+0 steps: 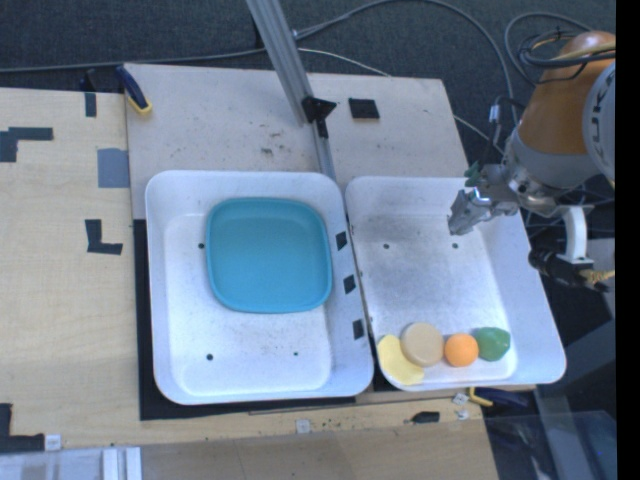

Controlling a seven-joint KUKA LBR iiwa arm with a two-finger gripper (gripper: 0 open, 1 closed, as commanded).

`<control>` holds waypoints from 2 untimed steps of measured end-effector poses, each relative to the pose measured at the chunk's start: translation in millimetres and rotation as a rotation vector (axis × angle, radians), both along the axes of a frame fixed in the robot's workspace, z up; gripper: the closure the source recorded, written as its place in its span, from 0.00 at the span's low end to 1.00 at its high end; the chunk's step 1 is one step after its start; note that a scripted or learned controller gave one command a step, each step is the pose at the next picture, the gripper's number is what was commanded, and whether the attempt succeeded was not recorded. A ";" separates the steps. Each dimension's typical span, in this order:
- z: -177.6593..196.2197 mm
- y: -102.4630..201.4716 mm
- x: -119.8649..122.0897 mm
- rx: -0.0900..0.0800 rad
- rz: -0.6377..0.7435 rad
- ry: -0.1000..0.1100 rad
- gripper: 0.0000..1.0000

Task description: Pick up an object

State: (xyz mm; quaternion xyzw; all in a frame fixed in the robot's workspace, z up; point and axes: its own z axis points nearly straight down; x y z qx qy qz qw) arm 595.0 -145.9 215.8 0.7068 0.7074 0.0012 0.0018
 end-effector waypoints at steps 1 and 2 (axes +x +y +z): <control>50.9 0.1 0.7 0.000 0.000 0.000 1.00; 53.8 51.8 14.7 0.002 0.004 0.004 1.00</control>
